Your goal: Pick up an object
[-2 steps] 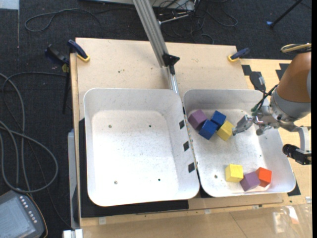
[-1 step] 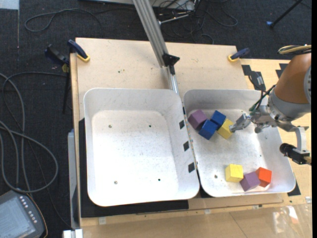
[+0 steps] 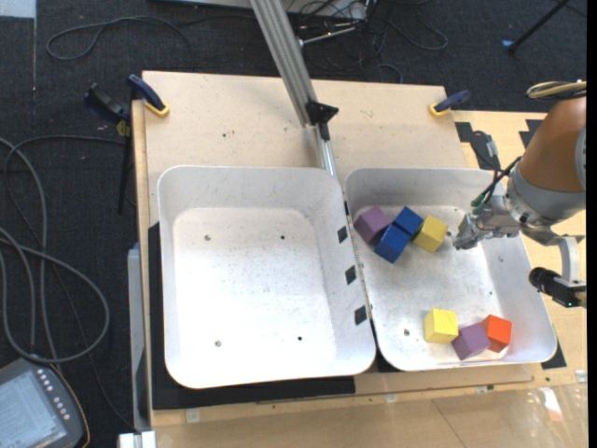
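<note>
The right bin holds two clusters of blocks. Near its back left lie a purple block, two blue blocks and a yellow block. At its front sit another yellow block, a purple block and an orange block. My gripper hangs low in the right bin, just right of the back yellow block, with nothing seen between its fingers. The arm comes in from the right edge.
The left bin sits beside the right one on the tan bench. A slanted metal pole crosses the back of the bench to the bins' divide. Clamps mark the back corners. Cables lie on the floor.
</note>
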Tool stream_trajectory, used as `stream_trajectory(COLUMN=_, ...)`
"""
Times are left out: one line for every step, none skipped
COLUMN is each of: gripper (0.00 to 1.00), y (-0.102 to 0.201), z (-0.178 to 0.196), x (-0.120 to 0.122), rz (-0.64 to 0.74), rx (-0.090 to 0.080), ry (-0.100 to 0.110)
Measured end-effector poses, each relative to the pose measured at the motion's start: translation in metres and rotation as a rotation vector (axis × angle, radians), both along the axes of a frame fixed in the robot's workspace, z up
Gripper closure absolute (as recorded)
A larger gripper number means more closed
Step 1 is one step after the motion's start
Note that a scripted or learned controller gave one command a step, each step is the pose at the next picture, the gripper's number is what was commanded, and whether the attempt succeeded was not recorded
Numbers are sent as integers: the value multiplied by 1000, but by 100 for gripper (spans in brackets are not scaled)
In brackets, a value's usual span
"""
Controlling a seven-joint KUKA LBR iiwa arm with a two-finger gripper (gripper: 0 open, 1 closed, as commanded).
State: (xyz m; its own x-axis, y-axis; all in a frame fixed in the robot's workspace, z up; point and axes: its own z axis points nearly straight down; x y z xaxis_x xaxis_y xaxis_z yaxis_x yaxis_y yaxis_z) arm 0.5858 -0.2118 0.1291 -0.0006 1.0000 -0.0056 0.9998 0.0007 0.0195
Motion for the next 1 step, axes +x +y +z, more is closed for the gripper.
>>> stream_trajectory(gripper=100, y=4, z=59, x=-6, rz=1, rx=3, ry=13)
